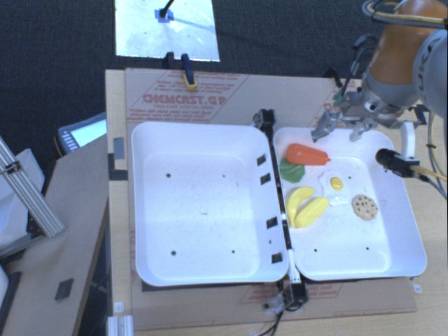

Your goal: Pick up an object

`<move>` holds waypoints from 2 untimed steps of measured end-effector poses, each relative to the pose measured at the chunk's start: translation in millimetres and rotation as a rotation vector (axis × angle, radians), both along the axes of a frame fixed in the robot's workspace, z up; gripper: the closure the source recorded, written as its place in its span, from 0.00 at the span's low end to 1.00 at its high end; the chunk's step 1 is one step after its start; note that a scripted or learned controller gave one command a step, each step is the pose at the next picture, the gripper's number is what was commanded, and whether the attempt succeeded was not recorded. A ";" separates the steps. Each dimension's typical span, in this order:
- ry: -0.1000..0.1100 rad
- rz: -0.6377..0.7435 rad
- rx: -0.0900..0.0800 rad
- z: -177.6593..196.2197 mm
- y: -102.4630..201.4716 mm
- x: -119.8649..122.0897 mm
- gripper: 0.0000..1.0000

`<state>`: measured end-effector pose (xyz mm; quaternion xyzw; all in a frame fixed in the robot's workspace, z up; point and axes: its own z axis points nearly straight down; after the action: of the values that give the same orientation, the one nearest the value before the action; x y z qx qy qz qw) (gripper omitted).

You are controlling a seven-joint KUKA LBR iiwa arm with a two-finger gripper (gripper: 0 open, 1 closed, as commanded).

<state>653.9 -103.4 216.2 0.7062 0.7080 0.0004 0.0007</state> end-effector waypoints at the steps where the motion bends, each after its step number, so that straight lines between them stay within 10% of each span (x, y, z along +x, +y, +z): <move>1: -0.004 0.008 0.003 26.9 66.3 12.8 0.00; 2: -0.003 0.008 0.003 49.7 133.9 15.3 0.00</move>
<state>669.3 30.6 266.0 0.7032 0.7110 0.0026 0.0007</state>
